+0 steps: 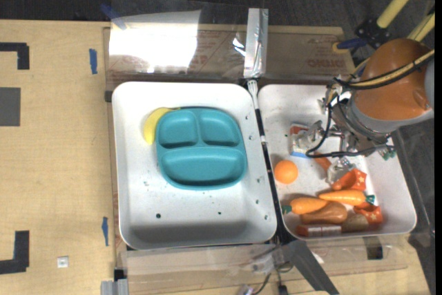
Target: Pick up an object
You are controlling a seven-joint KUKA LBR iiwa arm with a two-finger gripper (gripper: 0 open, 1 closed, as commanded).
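On my feed: both bins white, left bin [131, 204] speckled with few dark dots. Divided plate [200, 147] in it teal, plain. Yellow thing [150, 122] peeking from under plate's edge. In right bin [400, 197]: orange ball [286, 171], carrot [309, 205] orange with green tip, brown sausage-like piece [323, 215], red-orange bits at bin's near corner. Arm [395, 83] shows orange band, grey below, black cables across. Bench [48, 148] tan with black corner marks and blue tape tabs. Floor dark grey.
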